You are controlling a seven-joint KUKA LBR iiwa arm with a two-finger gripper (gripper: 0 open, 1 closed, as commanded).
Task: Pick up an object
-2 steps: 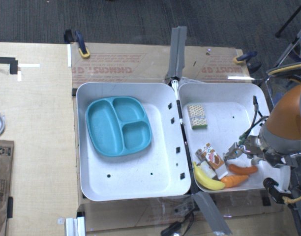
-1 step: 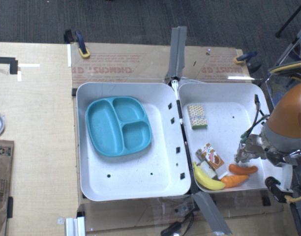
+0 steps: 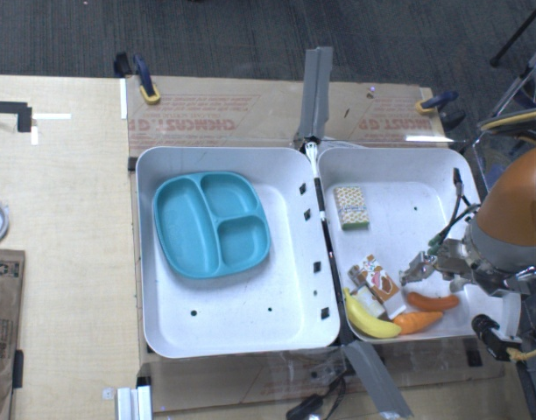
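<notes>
The pale wooden surface (image 3: 58,199) carries two shallow white plastic bins side by side, the left bin (image 3: 163,322) and the right bin (image 3: 399,191), so that things can probably be taken from one and put in the other. The grey arm with its orange band (image 3: 513,204) reaches in from the right and hangs over the right bin's near right part. In the left bin a light-blue plastic tray with three compartments (image 3: 213,224) lies flat toward the far left, well apart from everything else.

The right bin holds the likely targets, crowded into its near corner. A yellow toy banana (image 3: 370,318) lies along the near left wall, its long axis running from upper left to lower right. Touching its right end, an orange toy carrot (image 3: 417,321) points right and slightly away. Just beyond, an orange-red toy sausage (image 3: 433,302) lies almost left to right. A small printed snack packet (image 3: 376,278) sits tilted just beside the banana. A green-and-white patterned block (image 3: 351,207) rests alone farther back, long axis front to back.

The pincer (image 3: 419,268) hovers just above the sausage's left end and beside the packet; whether it is released or clenched cannot be told, and nothing is seen between its tips. The sausage seems the likeliest pick.
</notes>
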